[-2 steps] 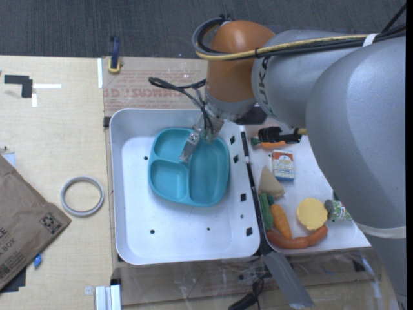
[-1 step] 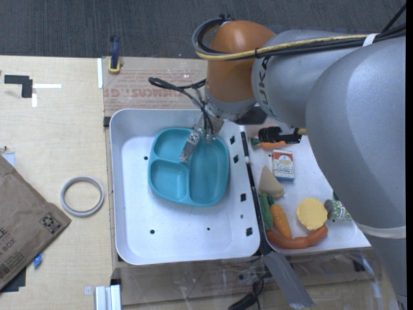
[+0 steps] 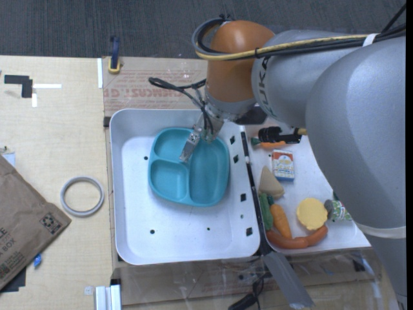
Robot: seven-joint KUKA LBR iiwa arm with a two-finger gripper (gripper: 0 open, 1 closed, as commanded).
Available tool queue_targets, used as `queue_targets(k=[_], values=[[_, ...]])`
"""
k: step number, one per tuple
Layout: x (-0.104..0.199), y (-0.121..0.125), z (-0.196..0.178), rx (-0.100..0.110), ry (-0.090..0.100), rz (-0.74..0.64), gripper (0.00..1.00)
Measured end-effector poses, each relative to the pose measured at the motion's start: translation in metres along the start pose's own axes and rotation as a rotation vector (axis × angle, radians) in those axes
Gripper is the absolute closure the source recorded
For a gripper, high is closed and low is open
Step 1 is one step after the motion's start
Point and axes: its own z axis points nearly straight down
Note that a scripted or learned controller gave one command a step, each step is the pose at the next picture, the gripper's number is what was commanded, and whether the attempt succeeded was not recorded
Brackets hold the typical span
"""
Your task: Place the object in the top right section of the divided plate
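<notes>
A turquoise divided plate (image 3: 208,179) lies in the left white bin (image 3: 132,225), towards its upper middle. It has two small sections on its left and one large section on its right. My gripper (image 3: 191,146) hangs low over the plate's upper part, at the ridge between the upper-left small section and the large section. The grey arm and its orange band (image 3: 235,60) reach in from the right and cover the bin's top right corner. I cannot make out any object at the gripper's tip.
The right bin (image 3: 303,179) holds a small blue and white box (image 3: 282,165), a tan wedge (image 3: 271,185), a carrot (image 3: 280,219), a yellow round piece (image 3: 312,213), a red sausage shape (image 3: 298,240) and an orange-black tool (image 3: 279,134). A tape roll (image 3: 82,195) and a cardboard box (image 3: 22,221) lie on the bench to the left.
</notes>
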Motion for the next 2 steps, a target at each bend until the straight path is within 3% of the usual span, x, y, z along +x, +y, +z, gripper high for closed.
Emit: queue_targets(k=[2], values=[[0.0000, 0.0000, 0.0000, 0.000, 0.000, 0.000, 0.00]])
